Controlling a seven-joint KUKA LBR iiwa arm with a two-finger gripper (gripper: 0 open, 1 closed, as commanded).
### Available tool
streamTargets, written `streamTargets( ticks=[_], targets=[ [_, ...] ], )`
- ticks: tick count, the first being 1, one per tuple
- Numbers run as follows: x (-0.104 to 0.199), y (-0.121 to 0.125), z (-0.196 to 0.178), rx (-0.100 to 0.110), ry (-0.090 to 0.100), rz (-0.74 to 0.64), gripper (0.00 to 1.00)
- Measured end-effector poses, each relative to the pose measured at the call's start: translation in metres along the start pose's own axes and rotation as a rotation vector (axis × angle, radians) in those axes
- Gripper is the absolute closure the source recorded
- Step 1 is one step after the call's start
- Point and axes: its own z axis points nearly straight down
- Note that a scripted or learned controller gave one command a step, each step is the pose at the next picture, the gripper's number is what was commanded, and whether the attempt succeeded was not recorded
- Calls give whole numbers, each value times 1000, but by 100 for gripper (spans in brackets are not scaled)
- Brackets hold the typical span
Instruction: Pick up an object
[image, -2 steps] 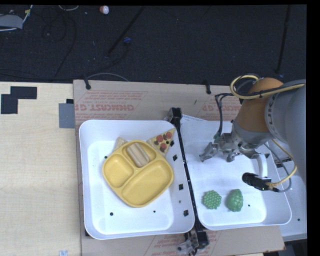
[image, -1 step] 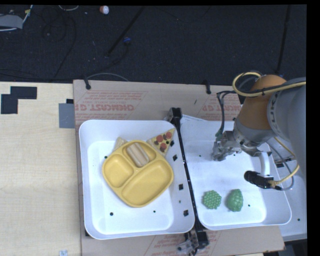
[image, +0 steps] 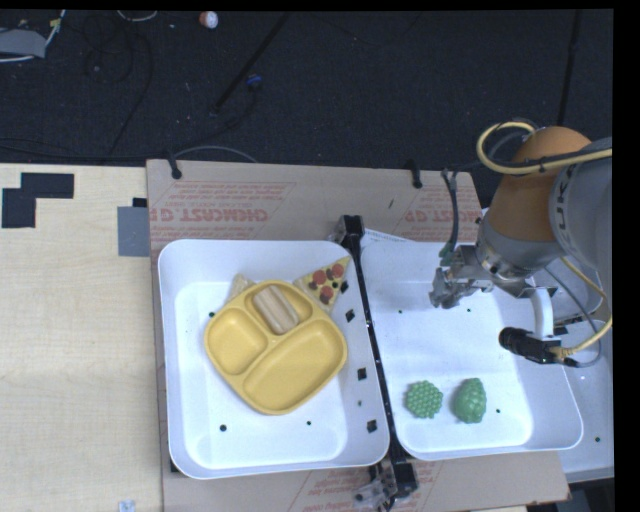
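1. Your pincer (image: 452, 290) hung over the upper part of the right bin (image: 560, 430); whether it was open could not be told.
2. Two green toys lay at that bin's lower edge: a bumpy ball (image: 423, 399) and, just beside it, a leafy lump (image: 469, 400).
3. You needed to travel down-frame, centre over one, and keep clear of its neighbour.
4. The yellow plate (image: 240, 345) sat in the left bin (image: 185, 420).
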Motion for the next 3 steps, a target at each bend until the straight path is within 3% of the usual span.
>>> streamTargets(
  ticks=[2,3],
  targets=[
    [-1,-9,-104,-2,-1,0,100],
    [45,-5,-107,2,0,0,100]
  ],
)
